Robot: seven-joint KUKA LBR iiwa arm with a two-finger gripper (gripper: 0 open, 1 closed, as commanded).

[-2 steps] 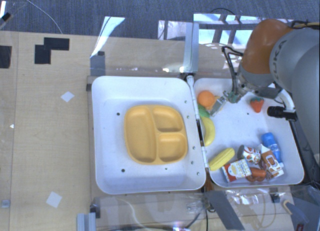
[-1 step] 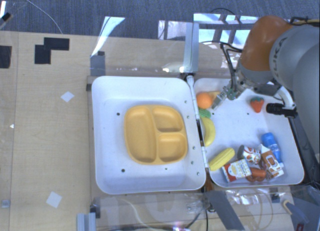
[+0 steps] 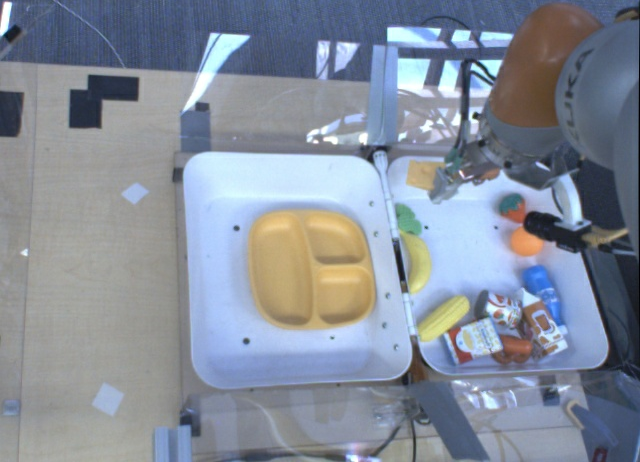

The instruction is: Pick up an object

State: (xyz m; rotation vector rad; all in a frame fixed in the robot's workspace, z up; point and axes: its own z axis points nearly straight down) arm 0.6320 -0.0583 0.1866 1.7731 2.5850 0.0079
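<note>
Two white bins (image 3: 215,250): yellow divided tray (image 3: 310,268) left, toy foods (image 3: 500,330) right.

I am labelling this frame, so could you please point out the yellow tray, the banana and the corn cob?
Yellow tray (image 3: 311,268), camera view: middle divider.
Banana (image 3: 420,263), camera view: middle of its curve.
Corn cob (image 3: 443,317), camera view: middle of the cob.

The hand (image 3: 447,182) hovered over the right bin (image 3: 470,260), near a yellow sponge (image 3: 422,175); a banana (image 3: 417,262) lay beside the bin's left wall.

Arm (image 3: 560,70) reaches in, gripper (image 3: 452,178) angled downward.
</note>
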